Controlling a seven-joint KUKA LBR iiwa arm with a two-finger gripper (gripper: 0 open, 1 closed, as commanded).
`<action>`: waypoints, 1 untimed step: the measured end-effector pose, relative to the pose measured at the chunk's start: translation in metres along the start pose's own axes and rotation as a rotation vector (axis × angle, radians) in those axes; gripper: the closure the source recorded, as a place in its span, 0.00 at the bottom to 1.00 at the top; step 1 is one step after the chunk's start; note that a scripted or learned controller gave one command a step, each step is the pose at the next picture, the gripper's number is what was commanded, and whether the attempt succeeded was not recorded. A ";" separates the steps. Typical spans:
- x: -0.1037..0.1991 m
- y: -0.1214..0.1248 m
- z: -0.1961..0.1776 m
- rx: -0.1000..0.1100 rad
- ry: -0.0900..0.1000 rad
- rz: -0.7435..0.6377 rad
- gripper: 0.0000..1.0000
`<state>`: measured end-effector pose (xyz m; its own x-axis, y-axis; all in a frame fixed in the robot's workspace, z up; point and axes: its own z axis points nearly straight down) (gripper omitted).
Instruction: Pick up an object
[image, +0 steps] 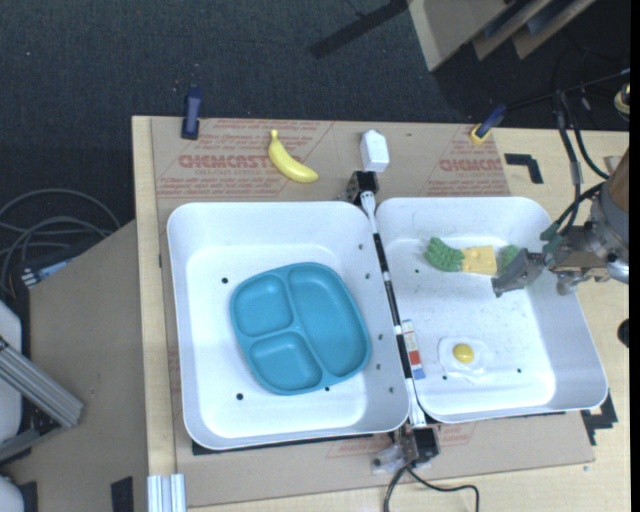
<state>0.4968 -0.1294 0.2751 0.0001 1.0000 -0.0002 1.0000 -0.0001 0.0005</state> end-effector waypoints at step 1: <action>0.022 0.045 0.069 0.003 0.001 -0.001 0.00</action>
<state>0.5414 -0.1074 0.2057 -0.0004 1.0000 0.0012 1.0000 0.0004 -0.0027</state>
